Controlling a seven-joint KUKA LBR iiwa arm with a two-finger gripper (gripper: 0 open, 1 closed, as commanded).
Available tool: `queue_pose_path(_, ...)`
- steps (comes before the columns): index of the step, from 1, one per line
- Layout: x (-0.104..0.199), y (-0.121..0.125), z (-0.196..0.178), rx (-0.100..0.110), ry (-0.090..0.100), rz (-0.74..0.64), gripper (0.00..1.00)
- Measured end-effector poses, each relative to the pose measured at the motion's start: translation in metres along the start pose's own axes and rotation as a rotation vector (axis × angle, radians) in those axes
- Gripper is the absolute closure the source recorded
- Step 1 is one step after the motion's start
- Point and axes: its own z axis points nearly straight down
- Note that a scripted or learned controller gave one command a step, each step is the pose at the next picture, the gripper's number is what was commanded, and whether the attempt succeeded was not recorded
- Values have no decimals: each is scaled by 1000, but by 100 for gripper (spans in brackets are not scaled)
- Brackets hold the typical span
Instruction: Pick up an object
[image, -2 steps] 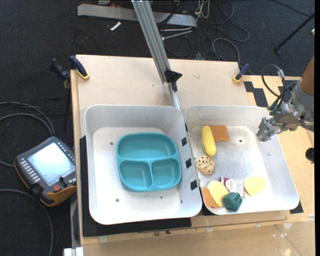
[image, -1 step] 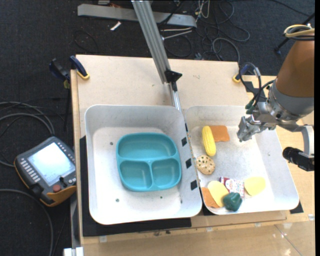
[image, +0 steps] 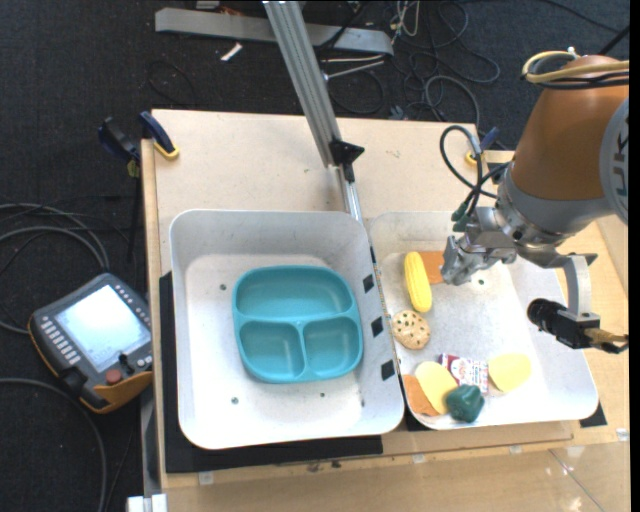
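Observation:
My gripper (image: 456, 268) hangs over the back of the right bin (image: 540, 340), just right of a yellow corn cob (image: 417, 281) and above an orange piece (image: 433, 266). A round speckled cookie (image: 410, 328) lies below the corn. Near the bin's front sit a yellow slice (image: 435, 381), a dark green lump (image: 465, 402), a small red and white packet (image: 465, 369) and a yellow lemon-like piece (image: 509, 372). Nothing shows between the fingers.
The left bin (image: 200, 300) holds a teal divided tray (image: 297, 322). A slanted metal bar (image: 312, 85) crosses above the bins' divide. A black camera mount (image: 560, 322) juts from the arm over the right bin. A teach pendant (image: 92, 340) lies off the bench at left.

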Motion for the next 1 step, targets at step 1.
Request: queue_pose_path(1, 44, -8, 16, 2, -1, 1, 100)
